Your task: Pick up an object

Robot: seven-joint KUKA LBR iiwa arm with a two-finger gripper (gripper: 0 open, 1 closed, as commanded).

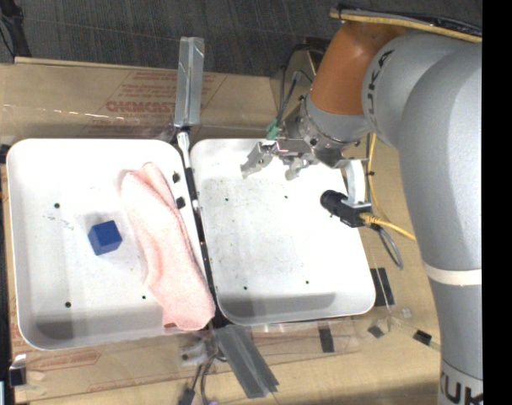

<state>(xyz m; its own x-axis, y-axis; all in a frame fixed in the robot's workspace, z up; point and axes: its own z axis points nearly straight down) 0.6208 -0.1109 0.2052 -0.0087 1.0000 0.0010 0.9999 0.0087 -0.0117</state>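
Observation:
A small blue cube [105,236] lies in the left bin [36,310], left of a pink towel [165,243] that drapes along that bin's right side down to its front corner. My gripper [272,163] hangs over the far edge of the right bin [348,298], well to the right of the cube and towel. Its two metal fingers [254,160] stand apart, open, with nothing between them.
A metal divider bar [190,91] rises between the two bins at the back. A black fitting with a yellow cable [344,207] hangs from the wrist over the right bin's right side. The big grey arm [433,142] takes up the right of the view.

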